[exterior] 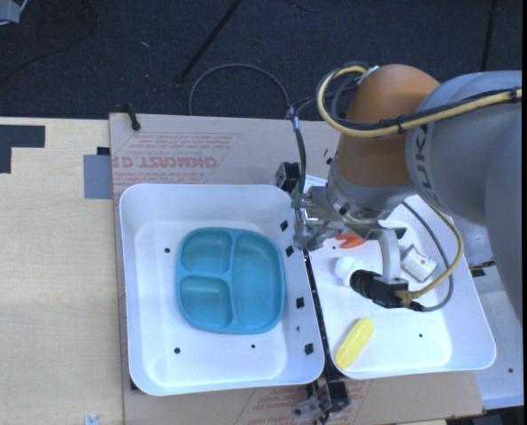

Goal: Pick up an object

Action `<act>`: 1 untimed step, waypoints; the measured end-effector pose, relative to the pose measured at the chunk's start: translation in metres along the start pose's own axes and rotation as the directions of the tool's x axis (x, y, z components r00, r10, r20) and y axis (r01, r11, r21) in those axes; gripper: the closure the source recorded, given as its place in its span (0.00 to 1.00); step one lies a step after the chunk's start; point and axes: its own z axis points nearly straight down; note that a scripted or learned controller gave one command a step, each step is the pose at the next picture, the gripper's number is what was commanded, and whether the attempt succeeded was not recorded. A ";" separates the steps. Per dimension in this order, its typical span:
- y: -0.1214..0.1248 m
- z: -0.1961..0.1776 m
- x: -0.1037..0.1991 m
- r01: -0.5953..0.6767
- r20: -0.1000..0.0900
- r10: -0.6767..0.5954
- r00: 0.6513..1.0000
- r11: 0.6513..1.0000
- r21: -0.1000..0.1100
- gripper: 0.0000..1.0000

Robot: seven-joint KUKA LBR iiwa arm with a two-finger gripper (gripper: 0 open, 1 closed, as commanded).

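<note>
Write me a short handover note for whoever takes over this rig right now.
End effector: low over the right bin's far left corner, beside the divider; nothing seen in its grip.
Things: yellow corn cob near the right bin's front left; a white piece and an orange piece under the wrist. Blue divided plate lies in the left bin.
Done: no pick visible.
Left: grasp one object and lift it.

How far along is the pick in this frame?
Done: the arm is down over the right bin. In hand: nothing visibly gripped. The yellow corn lies loose near the bin's front, and the blue divided plate sits in the left bin. Left: grasp and lift.
</note>
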 end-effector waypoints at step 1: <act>-0.024 -0.009 0.044 0.001 0.000 -0.001 1.000 1.000 -0.001 1.00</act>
